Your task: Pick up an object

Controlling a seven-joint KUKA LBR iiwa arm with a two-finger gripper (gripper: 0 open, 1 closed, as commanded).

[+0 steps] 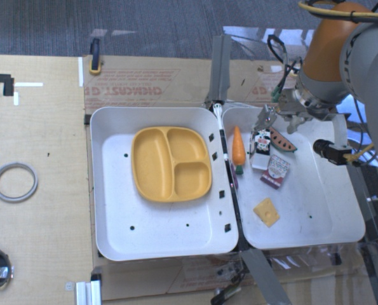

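The right bin [328,221] holds a toy carrot [238,146] against its left wall, a watermelon slice [281,140], a small red-and-white packet [276,170], a white block [259,162] and a yellow cheese wedge [266,211]. My gripper [262,135] hangs over the bin's upper left part, just right of the carrot and left of the watermelon slice, above the white block. A small dark and white piece shows at its tip; I cannot make out whether it is part of the gripper.
The left bin [112,227] carries a yellow divided plate [171,164]. A roll of tape [13,182] lies on the wooden bench at far left. Cardboard [150,84] lines the back. The arm's orange band [331,37] and cables fill the upper right.
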